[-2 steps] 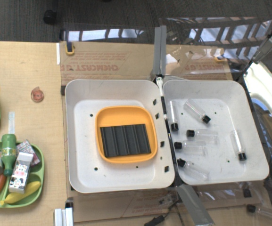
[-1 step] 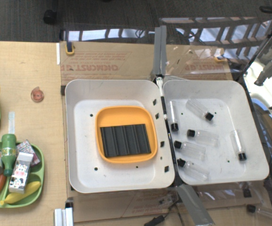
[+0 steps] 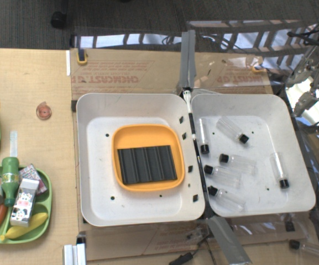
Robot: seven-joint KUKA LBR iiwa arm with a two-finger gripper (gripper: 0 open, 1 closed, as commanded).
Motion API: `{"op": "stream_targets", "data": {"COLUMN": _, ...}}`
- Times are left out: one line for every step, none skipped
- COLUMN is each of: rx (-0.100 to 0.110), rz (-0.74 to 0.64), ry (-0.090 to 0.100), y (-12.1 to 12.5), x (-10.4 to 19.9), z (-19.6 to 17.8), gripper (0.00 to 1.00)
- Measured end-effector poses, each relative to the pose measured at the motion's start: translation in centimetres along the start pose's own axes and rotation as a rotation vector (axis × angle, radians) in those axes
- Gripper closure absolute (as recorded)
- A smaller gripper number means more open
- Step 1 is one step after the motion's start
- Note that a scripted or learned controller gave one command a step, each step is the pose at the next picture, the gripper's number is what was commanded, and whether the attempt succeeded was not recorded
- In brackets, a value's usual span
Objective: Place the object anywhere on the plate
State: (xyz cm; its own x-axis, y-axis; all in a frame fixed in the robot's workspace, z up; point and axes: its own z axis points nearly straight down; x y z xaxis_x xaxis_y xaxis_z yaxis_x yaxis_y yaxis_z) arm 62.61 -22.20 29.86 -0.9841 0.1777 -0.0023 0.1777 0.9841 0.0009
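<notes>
the clear vials [image 3: 232,164] with black caps lie scattered in the right bin [image 3: 292,197], none on the orange plate [image 3: 146,138] in the left bin [image 3: 93,203]. the plate carries only its dark ribbed insert [image 3: 147,164], so by my judgement the task has not begun: picking and placing remain. the claw's state i cannot tell. the transparent vial bodies are hard to make out against the white.
</notes>
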Motion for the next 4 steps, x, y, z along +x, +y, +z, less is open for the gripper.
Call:
{"op": "stream_targets", "data": {"rx": -0.001, "rz": -0.326, "ry": 0.0, "y": 0.6, "x": 0.7, "z": 4.7, "gripper": 0.0}}
{"op": "stream_targets", "data": {"rx": 0.001, "rz": -0.632, "ry": -0.006, "y": 0.6, "x": -3.4, "z": -0.6, "gripper": 0.0}}
{"op": "stream_targets", "data": {"rx": -0.002, "rz": -1.011, "ry": -0.003, "y": 0.6, "x": -3.0, "z": 1.0, "gripper": 0.0}}
{"op": "stream_targets", "data": {"rx": -0.002, "rz": -1.57, "ry": -0.004, "y": 0.7, "x": -3.3, "z": -0.5, "gripper": 0.0}}
